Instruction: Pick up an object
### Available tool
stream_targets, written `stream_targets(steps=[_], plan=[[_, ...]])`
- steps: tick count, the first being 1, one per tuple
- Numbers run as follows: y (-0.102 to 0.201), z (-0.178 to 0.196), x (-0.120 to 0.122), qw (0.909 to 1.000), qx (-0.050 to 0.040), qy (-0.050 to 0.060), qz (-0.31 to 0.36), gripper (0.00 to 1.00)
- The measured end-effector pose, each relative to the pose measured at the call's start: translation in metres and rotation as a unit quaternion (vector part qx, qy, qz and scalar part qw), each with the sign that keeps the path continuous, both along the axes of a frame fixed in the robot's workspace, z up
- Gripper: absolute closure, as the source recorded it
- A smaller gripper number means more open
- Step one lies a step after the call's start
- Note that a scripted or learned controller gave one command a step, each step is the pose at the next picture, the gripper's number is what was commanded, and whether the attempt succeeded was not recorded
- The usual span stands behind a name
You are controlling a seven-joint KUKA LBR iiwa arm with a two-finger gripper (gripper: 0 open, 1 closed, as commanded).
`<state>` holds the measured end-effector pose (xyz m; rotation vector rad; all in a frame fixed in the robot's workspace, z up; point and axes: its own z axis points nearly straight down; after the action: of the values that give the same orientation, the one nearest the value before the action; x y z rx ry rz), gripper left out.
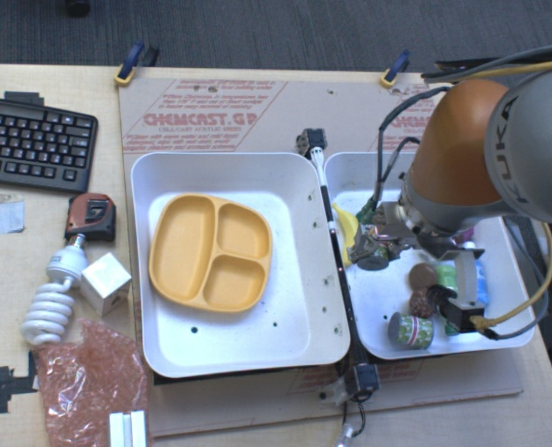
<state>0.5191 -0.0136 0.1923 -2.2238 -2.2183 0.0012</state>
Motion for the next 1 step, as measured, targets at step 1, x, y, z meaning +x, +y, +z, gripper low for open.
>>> stream_targets(steps=[1], plan=[[0.0204,0.0002,0.0366,1.0,-0.0002,-0.001,0.001,1.0]])
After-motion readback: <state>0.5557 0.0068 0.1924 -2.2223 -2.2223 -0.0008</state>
